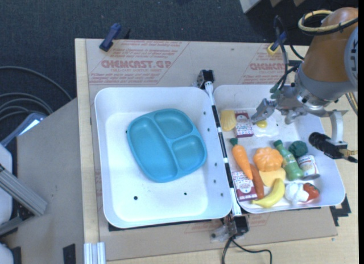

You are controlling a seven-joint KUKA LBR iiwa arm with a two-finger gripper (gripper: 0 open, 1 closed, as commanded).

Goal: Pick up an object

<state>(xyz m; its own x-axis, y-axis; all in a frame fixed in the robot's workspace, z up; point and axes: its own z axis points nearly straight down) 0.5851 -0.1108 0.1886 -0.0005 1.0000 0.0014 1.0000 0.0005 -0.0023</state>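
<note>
My gripper (277, 113) hangs over the back of the right bin (335, 184), its two grey fingers spread open with nothing between them. Just below its left finger lies a small yellow piece (261, 124). Toy food fills the bin in front of it: a maroon and white box (243, 125), a yellow item (228, 120), a carrot (242, 160), an orange (268, 158), a green bottle (287, 159), a small can (307, 166), a banana (272, 196) and a red tomato (310, 192).
The left bin (114, 115) holds a blue divided plate (166, 143). A black clip (205, 77) joins the bins at the back and another (237, 223) at the front. A black part (327, 144) of the arm juts over the right bin's right side.
</note>
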